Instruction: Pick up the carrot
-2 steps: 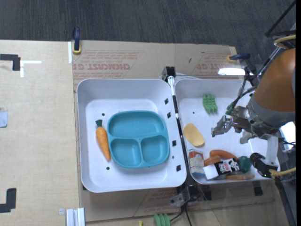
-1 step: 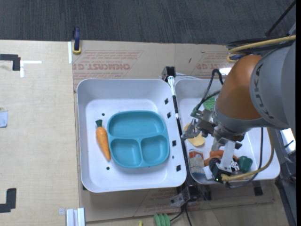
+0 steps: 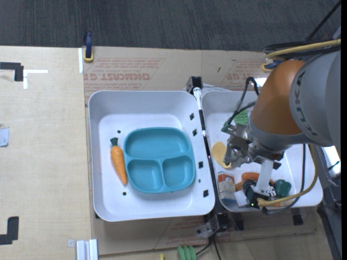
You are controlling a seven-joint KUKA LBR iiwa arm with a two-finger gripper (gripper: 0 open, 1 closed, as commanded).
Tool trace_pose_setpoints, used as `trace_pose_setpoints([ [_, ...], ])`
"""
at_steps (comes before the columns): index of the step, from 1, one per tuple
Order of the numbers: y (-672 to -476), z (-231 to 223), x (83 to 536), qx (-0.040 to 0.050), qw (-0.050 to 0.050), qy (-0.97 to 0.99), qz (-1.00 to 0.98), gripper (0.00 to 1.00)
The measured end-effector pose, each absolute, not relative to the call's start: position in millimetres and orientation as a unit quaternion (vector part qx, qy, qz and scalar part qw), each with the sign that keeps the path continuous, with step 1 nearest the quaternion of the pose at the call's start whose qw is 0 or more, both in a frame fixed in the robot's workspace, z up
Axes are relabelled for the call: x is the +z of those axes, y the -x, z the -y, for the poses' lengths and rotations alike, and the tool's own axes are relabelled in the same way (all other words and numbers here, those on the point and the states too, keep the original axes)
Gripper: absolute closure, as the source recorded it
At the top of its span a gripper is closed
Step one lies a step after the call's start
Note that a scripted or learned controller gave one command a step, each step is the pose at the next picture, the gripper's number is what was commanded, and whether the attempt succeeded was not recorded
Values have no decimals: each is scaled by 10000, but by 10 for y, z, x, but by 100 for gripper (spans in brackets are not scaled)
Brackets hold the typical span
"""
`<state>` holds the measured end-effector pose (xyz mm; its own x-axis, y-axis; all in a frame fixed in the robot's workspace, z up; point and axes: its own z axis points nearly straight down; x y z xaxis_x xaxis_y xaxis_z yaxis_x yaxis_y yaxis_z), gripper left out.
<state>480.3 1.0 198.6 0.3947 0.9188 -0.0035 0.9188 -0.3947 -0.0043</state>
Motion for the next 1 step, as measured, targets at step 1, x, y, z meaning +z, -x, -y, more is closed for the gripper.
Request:
trace_pose_setpoints([
  [1,-4803,-10,1986,26,10,8353,5498,0],
])
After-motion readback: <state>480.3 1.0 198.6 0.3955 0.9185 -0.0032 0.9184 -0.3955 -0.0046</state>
